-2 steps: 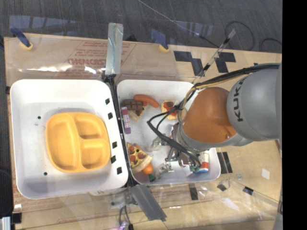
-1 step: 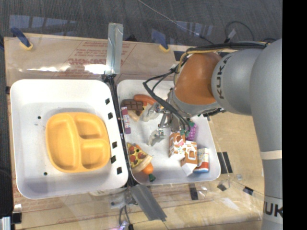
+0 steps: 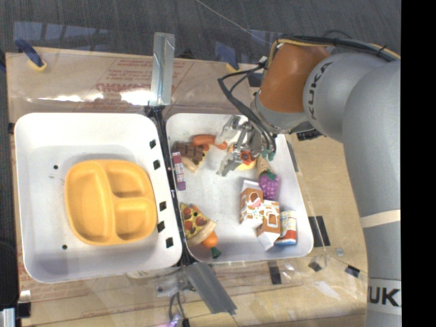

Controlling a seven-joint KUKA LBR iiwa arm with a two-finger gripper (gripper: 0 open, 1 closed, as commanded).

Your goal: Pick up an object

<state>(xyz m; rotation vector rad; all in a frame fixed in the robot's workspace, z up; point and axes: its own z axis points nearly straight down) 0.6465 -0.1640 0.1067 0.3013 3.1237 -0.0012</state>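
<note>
My gripper hangs over the upper middle of the right bin, fingers pointing down-left. Right beside it lie an orange-red toy sausage and a brown toy piece, with a yellow item partly hidden under the fingers. Nothing shows clearly between the fingers. A purple grape bunch, a small printed carton, a second carton and a red-and-white can lie toward the bin's lower right. A pizza slice toy and an orange carrot rest at the lower left.
The left bin holds a yellow divided plate. A purple-pink stick lies along the right bin's left wall. Metal clamps stand on the divider between the bins. The grey arm covers the right side.
</note>
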